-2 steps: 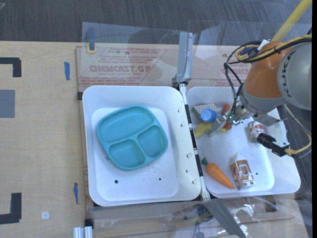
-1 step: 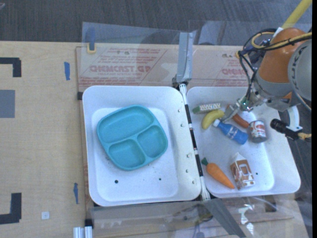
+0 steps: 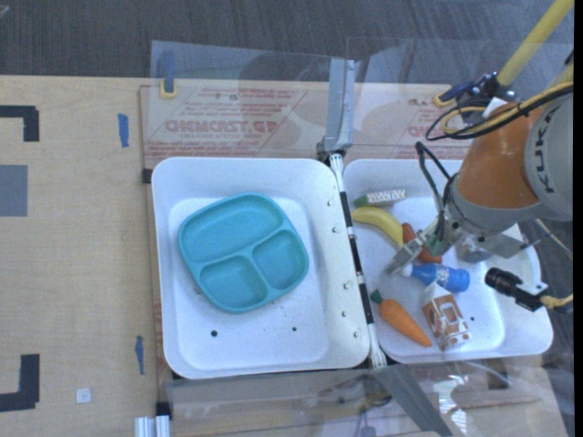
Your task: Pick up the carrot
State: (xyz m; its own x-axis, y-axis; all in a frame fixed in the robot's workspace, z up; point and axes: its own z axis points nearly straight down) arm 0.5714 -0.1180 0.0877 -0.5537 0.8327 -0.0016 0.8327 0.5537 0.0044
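Note:
The carrot (image 3: 404, 322), orange with a small green top, lies flat near the front left of the right bin (image 3: 528, 330). My gripper (image 3: 415, 250) hangs over the middle of that bin, a little behind the carrot and apart from it. It sits low among a banana (image 3: 381, 221), a small reddish item (image 3: 411, 236) and a blue bottle (image 3: 443, 276). The grey arm with its orange band (image 3: 492, 167) reaches in from the right.
A small printed carton (image 3: 444, 320) lies just right of the carrot. A teal divided plate (image 3: 241, 251) rests in the left bin (image 3: 273, 349). A white labelled item (image 3: 385, 196) lies behind the banana. Cables and a black plug (image 3: 510, 285) hang at the right.

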